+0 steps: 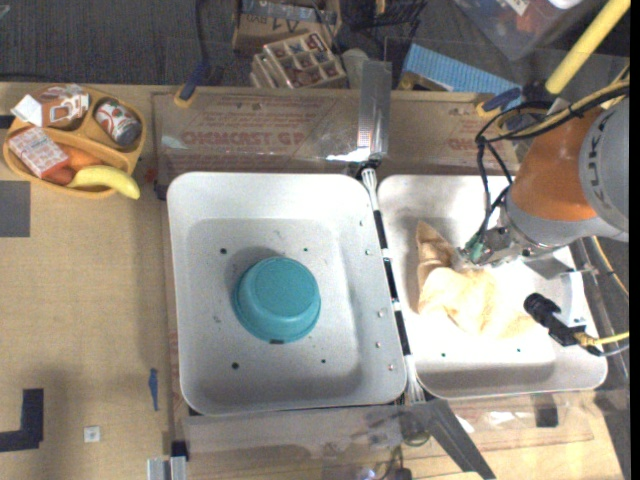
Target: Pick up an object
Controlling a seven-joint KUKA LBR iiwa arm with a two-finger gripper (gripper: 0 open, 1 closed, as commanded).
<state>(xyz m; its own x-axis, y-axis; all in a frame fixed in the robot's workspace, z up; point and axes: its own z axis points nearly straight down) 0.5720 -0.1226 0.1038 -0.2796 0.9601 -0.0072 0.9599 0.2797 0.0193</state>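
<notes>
Arm (575,173) hides right bin (440,363) corner; hand (478,253) on crumpled cloth (465,293), grip state unclear. Teal bowl (278,298) left.

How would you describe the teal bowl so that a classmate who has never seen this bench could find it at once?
Start at the two white bins side by side and take the left bin, away from the arm. The teal bowl sits upside down near its middle. It is round, solid and blue-green, unlike the crumpled pale yellow cloth in the right bin.

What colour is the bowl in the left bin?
Teal; the bowl lies upside down, seen plainly in the camera view.
</notes>
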